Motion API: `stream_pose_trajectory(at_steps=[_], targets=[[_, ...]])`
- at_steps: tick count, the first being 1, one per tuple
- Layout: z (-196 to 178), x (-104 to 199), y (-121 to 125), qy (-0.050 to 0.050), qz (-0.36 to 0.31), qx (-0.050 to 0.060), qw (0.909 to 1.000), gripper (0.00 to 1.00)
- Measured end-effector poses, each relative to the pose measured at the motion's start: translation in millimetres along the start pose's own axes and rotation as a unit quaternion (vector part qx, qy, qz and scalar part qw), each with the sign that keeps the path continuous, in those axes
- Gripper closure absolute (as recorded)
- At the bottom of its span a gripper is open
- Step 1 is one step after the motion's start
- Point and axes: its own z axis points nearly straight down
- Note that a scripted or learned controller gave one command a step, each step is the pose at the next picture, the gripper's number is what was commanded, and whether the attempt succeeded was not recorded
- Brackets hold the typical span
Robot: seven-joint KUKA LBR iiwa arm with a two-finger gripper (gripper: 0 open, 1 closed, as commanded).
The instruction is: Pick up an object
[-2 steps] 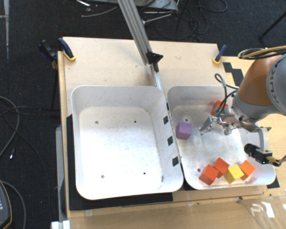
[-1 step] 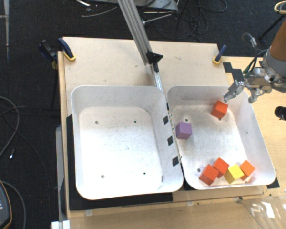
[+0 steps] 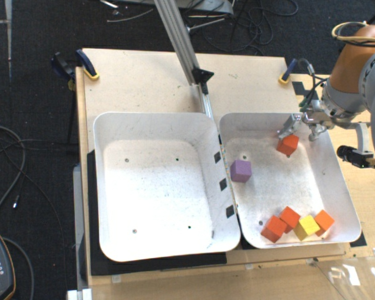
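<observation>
Orange block (image 3: 288, 145) sits near the back of the right bin (image 3: 337, 174), just under the end effector (image 3: 303, 125), whose 2 fingers stand apart above it without clamping it. I count 6 blocks, all in that right bin: 4 orange, 1 purple, 1 yellow. Purple block (image 3: 240, 170) lies alone toward the left wall. At the front, 3 orange blocks (image 3: 275, 228) (image 3: 290, 217) (image 3: 324, 220) huddle around the yellow block (image 3: 307, 226), touching. There are 2 white bins on the counter (image 3: 144, 83); the left bin (image 3: 106, 186) sits beside the right one.
</observation>
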Motion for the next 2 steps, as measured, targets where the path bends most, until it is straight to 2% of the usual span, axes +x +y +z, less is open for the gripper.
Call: stream_pose_trajectory(at_steps=[1,2], targets=[[-51,29,10,0.000,-0.001,-0.005,1.0000,0.00],[36,3,14,0.007,0.002,0.006,1.0000,0.00]])
